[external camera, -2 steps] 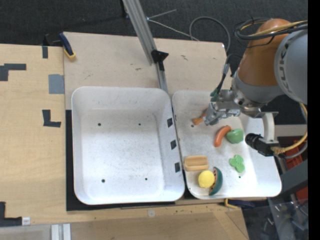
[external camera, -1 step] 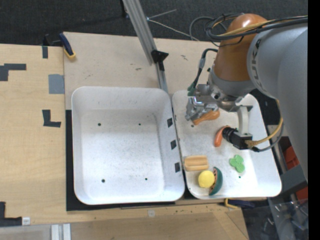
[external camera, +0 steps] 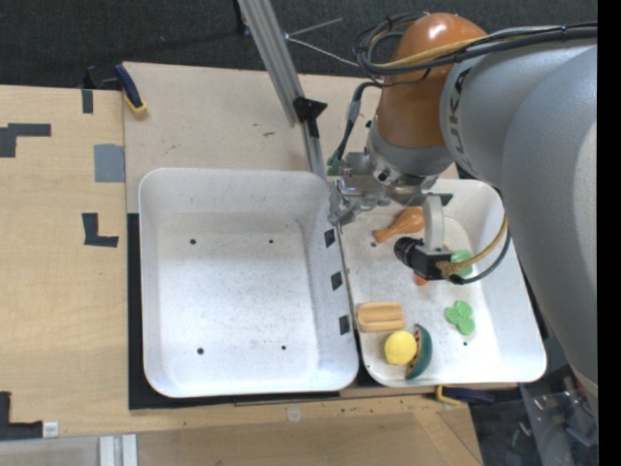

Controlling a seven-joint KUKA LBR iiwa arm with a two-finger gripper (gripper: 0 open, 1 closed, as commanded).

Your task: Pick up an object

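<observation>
Nearest to me, at the near edge of the right bin (external camera: 529, 357), a yellow ball (external camera: 398, 348) rests against a dark green curved piece (external camera: 421, 353), the two touching. Just beyond them lies a tan block (external camera: 379, 316), flat on the bin floor close to the divide between the bins. To its right sits a small green toy (external camera: 460, 316), apart from the others. Farther back, an orange drumstick-shaped toy (external camera: 402, 224) lies near the far end of that bin, partly under the arm's wrist hardware.

The left bin (external camera: 165, 260) stands beside it, their rims meeting along the middle.

Over the far left corner of the right bin hangs the grey arm (external camera: 524, 105) with its orange band, reaching in from the right. The gripper (external camera: 345, 205) sits low by the shared rim, just left of the orange toy. I cannot tell from here how its tool stands, and nothing can be seen in its hold.

A slanted metal rail (external camera: 277, 61) crosses the bench behind it.
</observation>
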